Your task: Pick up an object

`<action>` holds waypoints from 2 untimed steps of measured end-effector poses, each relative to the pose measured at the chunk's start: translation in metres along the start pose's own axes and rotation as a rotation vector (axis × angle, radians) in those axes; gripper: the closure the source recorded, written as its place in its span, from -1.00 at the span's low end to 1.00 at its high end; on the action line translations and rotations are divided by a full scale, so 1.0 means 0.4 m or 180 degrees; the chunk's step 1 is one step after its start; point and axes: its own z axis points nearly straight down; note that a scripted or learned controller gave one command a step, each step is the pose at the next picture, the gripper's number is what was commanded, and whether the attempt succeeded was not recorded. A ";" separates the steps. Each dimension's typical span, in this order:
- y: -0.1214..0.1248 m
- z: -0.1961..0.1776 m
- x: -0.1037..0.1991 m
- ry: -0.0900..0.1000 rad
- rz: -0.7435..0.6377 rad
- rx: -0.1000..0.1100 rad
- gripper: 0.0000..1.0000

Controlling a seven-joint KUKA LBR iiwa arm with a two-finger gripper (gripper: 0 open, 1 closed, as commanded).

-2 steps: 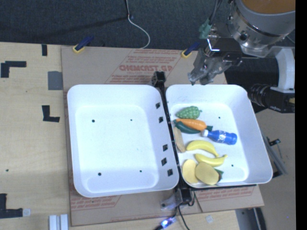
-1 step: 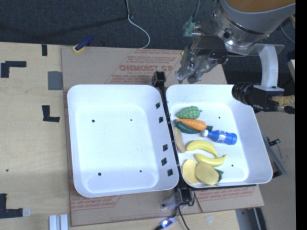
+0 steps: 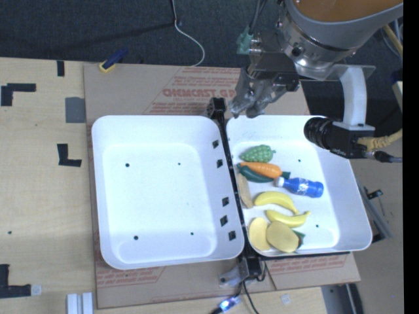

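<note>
My gripper (image 3: 247, 105) hangs above the far rim of the right bin (image 3: 340, 182); I cannot tell its state. All 6 or so toys lie in that bin. The carrot (image 3: 263, 170) sits beside the green grapes (image 3: 257, 154); it looks light, stiff and smooth, so I judge a pinch across its middle best.

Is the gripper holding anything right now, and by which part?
Nothing is held. The gripper hangs above the right bin's far rim, nothing between its fingers.
</note>
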 end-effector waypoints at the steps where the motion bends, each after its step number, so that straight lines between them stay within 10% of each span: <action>1: 0.001 0.001 0.069 0.0001 -0.0002 0.0000 1.00; 2: 0.001 0.001 0.126 0.0002 0.0000 0.0000 1.00</action>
